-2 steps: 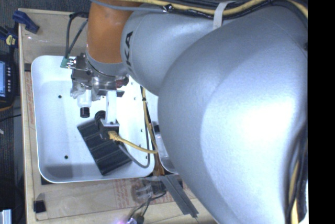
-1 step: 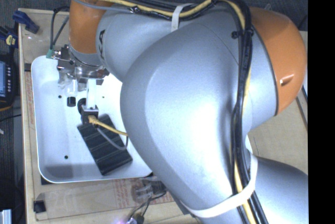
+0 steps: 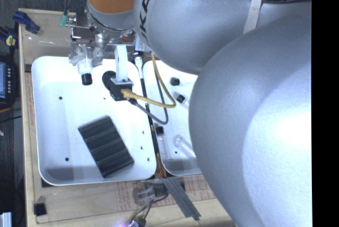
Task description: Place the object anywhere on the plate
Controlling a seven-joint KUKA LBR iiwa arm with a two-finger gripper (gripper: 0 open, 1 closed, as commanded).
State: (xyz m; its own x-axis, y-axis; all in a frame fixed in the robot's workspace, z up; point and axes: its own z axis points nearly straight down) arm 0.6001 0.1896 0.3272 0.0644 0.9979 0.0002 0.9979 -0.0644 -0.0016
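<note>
A dark, ribbed rectangular plate (image 3: 106, 145) lies flat and askew in the front half of the left bin (image 3: 45, 114). My gripper (image 3: 85, 64) hangs over the far left part of that bin, well behind the plate and apart from it. A short white piece with a small black tip (image 3: 86, 79) points down from the gripper; I cannot tell whether it is a held object or part of the gripper. The arm's big grey body covers most of the right bin (image 3: 180, 167).
In the visible strip of the right bin lie two small dark bits (image 3: 174, 81) (image 3: 181, 98) and a clear, glassy thing (image 3: 183, 143). A blue clamp (image 3: 24, 22) sits on the bench's far left corner. Metal parts (image 3: 159, 191) lie in front of the bins.
</note>
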